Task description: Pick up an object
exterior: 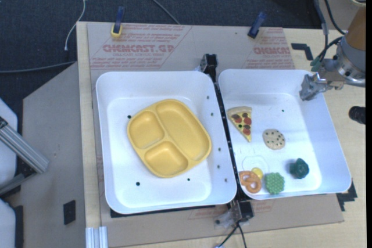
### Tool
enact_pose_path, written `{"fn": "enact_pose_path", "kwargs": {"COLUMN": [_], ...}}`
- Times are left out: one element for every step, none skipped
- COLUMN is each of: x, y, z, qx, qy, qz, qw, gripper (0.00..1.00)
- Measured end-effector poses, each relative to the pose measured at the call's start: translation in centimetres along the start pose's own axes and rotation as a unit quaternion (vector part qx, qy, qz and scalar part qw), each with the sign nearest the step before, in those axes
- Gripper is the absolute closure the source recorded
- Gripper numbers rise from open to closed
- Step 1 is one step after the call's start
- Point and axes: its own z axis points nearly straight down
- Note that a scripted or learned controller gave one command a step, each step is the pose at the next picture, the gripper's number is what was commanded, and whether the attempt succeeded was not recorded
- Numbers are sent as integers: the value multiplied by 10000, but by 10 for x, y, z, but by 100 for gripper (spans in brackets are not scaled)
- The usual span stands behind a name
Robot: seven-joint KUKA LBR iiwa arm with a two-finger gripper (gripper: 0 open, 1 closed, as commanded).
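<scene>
On the left, the left bin (110, 142) holds a yellow divided tray (168, 137) with three compartments, lying roughly in the middle of the bin floor and turned at a slant. Behind the bins, two blue clamps (118, 21) grip the far edge of the bench (58, 142), one toward the left and one nearer the middle-right.

Moving right past the black divider between the bins, the right bin (334, 148) carries the small things I could pick. A toy pizza slice (241, 120) lies near the bin's left wall, its point aimed toward the front. Just to its right and a little nearer the front sits a toy cookie (273, 139). Along the front edge, from left to right, lie a toy pretzel (251, 180), touching or nearly touching a light green leafy toy (275, 183), and then, apart from them, a dark green toy (299, 168).

My gripper (311, 87) hangs over the far right corner of the right bin, well apart from every toy. Nothing lies between my fingers; whether they are spread or closed I cannot tell from this angle.
</scene>
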Motion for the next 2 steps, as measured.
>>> {"fn": "enact_pose_path", "kwargs": {"x": [-4, 48], "y": [1, 10], "z": [-45, -42], "qx": [8, 46], "qy": [1, 24], "qz": [4, -19], "qw": [10000, 10000], "gripper": [100, 100]}}
